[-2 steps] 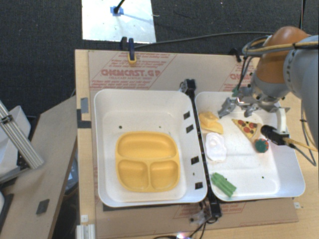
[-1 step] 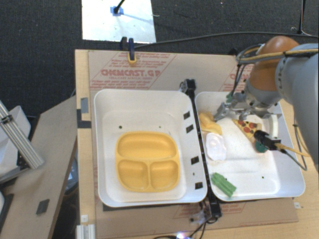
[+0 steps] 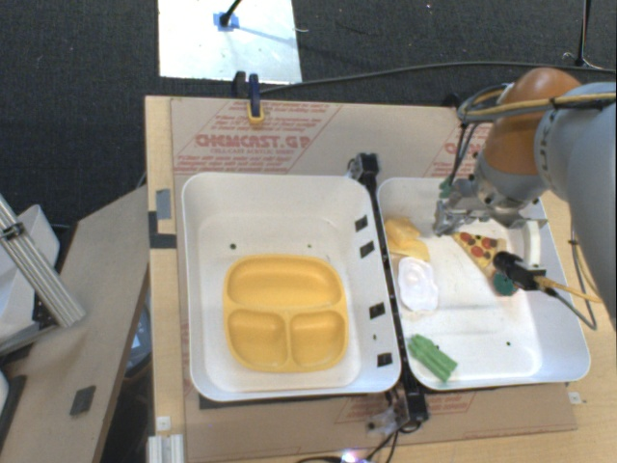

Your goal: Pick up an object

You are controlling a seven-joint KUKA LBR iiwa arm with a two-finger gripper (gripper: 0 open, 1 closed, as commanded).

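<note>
My gripper (image 3: 445,222) hangs over the back of the right bin (image 3: 549,360), close to its far left part. Just left of the gripper lies a pale yellow object (image 3: 406,238). A pizza-slice toy (image 3: 479,247) lies just right of it. In front of the yellow object sits a white object (image 3: 417,284). A green block (image 3: 431,357) lies near the bin's front left corner. A small dark green thing (image 3: 503,284) sits by the pizza slice's tip. Nothing is seen held by the gripper.
The left bin (image 3: 207,258) holds a yellow divided plate (image 3: 285,311). A black-clipped divider (image 3: 381,278) separates the two bins. The grey arm (image 3: 569,143) with its orange band comes in from the right over the right bin's back edge.
</note>
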